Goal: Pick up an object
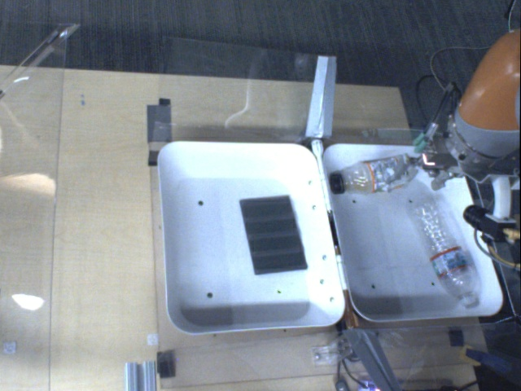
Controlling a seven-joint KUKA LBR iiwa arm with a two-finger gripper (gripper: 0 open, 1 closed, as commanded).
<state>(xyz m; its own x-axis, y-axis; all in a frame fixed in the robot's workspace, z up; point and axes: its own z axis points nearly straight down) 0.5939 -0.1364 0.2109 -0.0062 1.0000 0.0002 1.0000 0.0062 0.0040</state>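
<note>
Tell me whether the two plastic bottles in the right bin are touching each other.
Apart. The camera view shows bare white bin floor between the bottle with the black cap along the far wall and the clear bottle lying near the right side.

the arm (488,104) shows at the three o'clock edge of the view as a large rounded orange dome, glossy, with a soft highlight across its top. below the orange sits a smooth grey band, curved like a collar. under that comes a cluster of silver metal brackets and small fittings, with a green spot among them. thin black cables (444,72) loop up toward twelve o'clock, and thicker black cabling hangs toward five o'clock.
</note>
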